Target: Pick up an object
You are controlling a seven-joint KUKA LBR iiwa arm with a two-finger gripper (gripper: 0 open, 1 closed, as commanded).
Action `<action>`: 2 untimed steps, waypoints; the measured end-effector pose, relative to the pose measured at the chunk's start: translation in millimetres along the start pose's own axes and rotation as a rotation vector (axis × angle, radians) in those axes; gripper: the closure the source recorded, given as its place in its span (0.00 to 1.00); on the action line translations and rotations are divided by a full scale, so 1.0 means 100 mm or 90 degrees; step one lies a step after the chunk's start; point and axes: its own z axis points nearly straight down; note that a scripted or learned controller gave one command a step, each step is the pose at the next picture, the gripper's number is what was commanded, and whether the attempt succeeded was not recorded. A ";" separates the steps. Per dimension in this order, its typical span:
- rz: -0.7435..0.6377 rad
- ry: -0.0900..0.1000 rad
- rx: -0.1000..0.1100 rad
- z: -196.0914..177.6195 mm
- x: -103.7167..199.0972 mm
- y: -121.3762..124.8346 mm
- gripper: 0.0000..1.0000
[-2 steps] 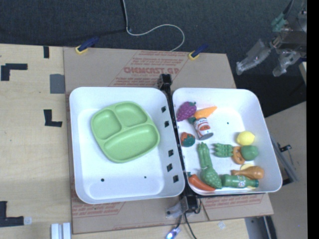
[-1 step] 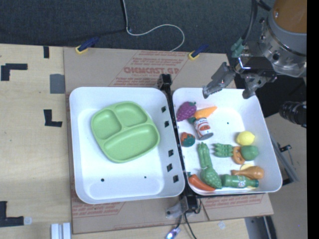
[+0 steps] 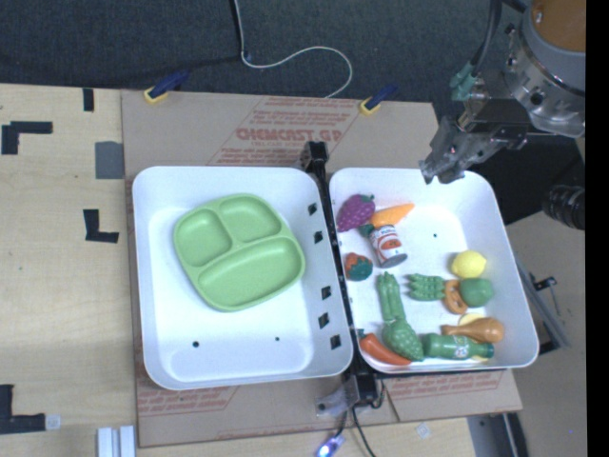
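Hand [image 3: 440, 168] above right bin's [image 3: 495, 212] far rim, grip state unclear, toy foods [image 3: 390, 246] crowded below

One fixed camera looks down aslant from above the bench; both bins [image 3: 419, 184] in frame.

Red printing on the cardboard sheet [image 3: 276, 133] under the bins is too blurred to read.

Bench [image 3: 57, 284], cardboard sheet [image 3: 276, 131], two bins [image 3: 152, 198]
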 end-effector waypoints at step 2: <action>0.000 0.000 0.000 -0.10 0.42 0.00 1.00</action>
